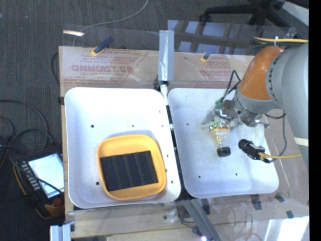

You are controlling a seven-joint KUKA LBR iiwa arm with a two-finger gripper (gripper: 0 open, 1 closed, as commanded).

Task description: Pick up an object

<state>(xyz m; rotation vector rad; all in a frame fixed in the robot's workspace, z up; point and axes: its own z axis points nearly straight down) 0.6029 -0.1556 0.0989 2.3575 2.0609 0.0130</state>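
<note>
A small clear bottle (220, 134) with a greenish label and a black cap (223, 151) lies in the right bin (200, 179), near its middle. My gripper (220, 117) is directly over the bottle's upper end, with the orange-banded wrist (256, 82) reaching in from the right. Whether the gripper touches the bottle is hidden by the gripper itself. In the left bin (85, 109) a yellow dish (131, 167) with a black ribbed insert rests at the front.
A raised divider (169, 119) separates the two bins. Clear panels with blue-and-yellow clamps (102, 45) stand behind the bins. A tablet (44, 170) and cables lie on the floor to the left.
</note>
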